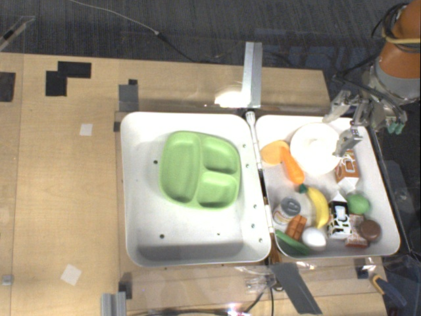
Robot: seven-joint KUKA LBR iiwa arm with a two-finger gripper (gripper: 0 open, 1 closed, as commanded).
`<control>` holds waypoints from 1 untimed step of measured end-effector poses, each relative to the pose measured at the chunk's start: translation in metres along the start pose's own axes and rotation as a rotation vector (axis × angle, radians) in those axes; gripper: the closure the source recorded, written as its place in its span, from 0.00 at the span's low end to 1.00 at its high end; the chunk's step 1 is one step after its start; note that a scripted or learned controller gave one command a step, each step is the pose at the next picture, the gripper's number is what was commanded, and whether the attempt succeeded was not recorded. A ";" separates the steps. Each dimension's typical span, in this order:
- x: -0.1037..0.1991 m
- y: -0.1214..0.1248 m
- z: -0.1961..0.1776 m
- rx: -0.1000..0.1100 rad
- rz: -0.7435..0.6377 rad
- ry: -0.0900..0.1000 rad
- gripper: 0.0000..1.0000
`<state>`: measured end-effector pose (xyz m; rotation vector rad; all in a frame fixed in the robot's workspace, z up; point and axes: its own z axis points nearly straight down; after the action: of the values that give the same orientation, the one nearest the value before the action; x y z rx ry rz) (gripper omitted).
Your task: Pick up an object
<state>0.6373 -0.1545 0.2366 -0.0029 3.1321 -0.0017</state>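
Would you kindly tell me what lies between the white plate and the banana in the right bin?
In the camera view, a carrot lies slantwise between the white plate and the banana.

Two white bins (131,176) (side by side), one green tray (199,168), one banana (319,205), one carrot (293,168).

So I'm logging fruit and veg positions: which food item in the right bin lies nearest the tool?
The orange carrot, lying beside the white plate. The banana and green lime sit farther from the tool.
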 end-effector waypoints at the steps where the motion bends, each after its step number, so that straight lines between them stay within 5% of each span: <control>1: 0.014 0.021 0.124 0.001 -0.111 -0.006 0.00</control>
<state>0.6249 -0.1333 0.1125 -0.1761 3.1214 -0.0039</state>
